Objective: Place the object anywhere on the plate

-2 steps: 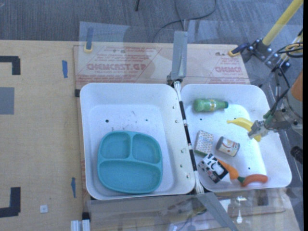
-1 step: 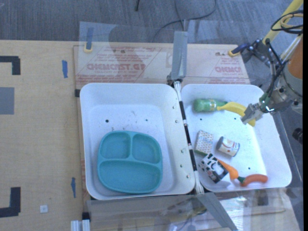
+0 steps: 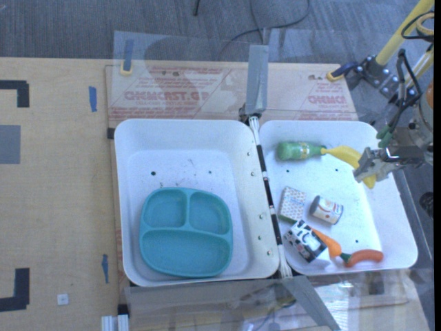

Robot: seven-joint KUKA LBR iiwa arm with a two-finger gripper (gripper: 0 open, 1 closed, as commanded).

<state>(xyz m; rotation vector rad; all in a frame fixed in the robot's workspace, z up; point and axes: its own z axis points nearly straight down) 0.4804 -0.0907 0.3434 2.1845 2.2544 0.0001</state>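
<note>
The gripper (image 3: 368, 165) hangs over the right rim of the right bin (image 3: 394, 216), and whether it is open or closed cannot be told at this angle; the yellow banana (image 3: 346, 156) lies just to its left, its far end running under or against the gripper, though no grasp can be made out; the banana's other tip touches the neck of a green bottle (image 3: 299, 150) lying on its side near the bin's far wall.

The turquoise divided plate (image 3: 185, 232) sits in the left bin (image 3: 138, 143), toward the near wall, well apart from the banana, with the ridge between the two bins lying in between.

Both bins stand on a light wooden bench (image 3: 55, 205), with a clear sheet printed in red behind them and grey floor with a black cable beyond.

In the right bin's near half lie a small patterned box (image 3: 293, 203), a small white can (image 3: 326, 209) on its side, a black-and-white carton (image 3: 305, 241), and an orange carrot (image 3: 328, 243) just beside a red pepper (image 3: 363, 256).
</note>
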